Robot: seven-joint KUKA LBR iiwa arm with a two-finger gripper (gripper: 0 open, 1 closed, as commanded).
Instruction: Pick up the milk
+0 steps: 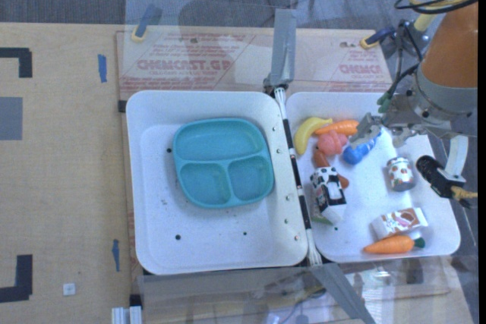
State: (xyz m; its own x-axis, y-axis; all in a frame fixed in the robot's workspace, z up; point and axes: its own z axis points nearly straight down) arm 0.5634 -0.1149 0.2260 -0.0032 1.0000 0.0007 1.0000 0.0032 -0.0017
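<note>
My gripper (377,125) hangs over the top of the right bin (448,243); I cannot tell how it is set. The milk carton (328,192), black-and-white cow pattern, lies tipped on its side against that bin's left wall, below the banana (307,131) and the pink toy (331,144). To do this well I judge I should travel toward the left wall, line up across the carton's narrow sides, and come down clear of the pink toy just above it.
</note>
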